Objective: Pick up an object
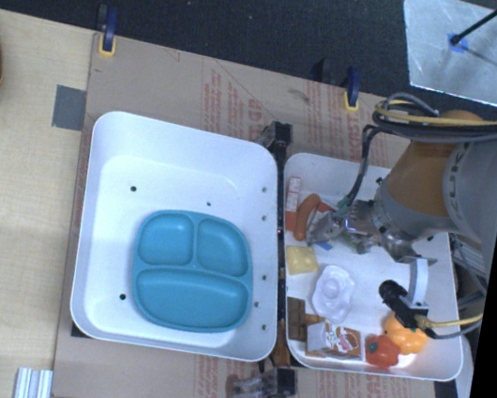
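Claw [331, 227] down low in the right bin [447, 367], whether it's spread or pinched I cannot tell, so it should centre squarely over one piece of clutter before lifting.

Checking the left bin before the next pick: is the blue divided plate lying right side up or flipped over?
Right side up. The blue divided plate lies flat in the left bin, its three compartments facing the camera.

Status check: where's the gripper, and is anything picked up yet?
Gripper low in right bin, near its left wall. Grip state unreadable. Yellow block and white cup lying close below. Blue tray in left bin.
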